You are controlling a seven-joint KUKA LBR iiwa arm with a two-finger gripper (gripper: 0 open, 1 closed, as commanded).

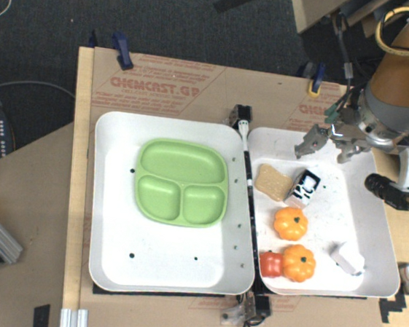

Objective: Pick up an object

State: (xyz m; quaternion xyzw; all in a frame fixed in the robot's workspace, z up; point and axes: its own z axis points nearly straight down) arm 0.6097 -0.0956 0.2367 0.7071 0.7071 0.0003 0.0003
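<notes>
Two fingers of the end effector (pixel 330 144) spread apart, gripping nothing; the arm above is cut off. Just below it in the right bin (pixel 379 238) lie a black-and-white box (pixel 305 187), cracker (pixel 273 181), two pumpkins (pixel 291 224), a half-hidden red piece (pixel 270 263) and white block (pixel 348 258). Far left, the left bin (pixel 110 214) holds a green divided plate (pixel 182 182).

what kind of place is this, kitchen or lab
Likely a robotics lab: a robot arm over two white bins clamped to a bench, toy pumpkins, loose cables on dark carpet.

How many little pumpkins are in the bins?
2, both in the right bin: one pumpkin mid-bin, the other just below it by the near rim. None looks hidden.
</notes>
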